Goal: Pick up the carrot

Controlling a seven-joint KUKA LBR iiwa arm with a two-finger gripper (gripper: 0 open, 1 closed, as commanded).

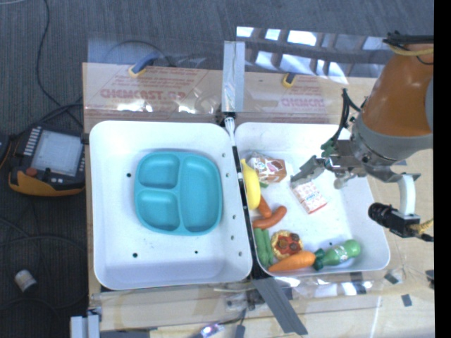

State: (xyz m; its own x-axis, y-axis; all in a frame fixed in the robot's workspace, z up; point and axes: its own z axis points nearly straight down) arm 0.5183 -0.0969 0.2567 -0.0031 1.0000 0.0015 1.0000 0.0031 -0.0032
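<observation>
Gripper (325,176) above the right bin (366,255), spread wide, holding nothing; carrot (292,263) partly under a pizza toy (285,243).

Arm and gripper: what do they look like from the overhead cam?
The arm shows a wide orange band over a grey wrist section. Below it sits the gripper, dark grey metal with thin fingers. A black cable runs down the wrist's left side, and a white bracket carries a black cylindrical part at lower right.

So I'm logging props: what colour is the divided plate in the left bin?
Turquoise blue plate, seen clearly in the camera view.
</observation>
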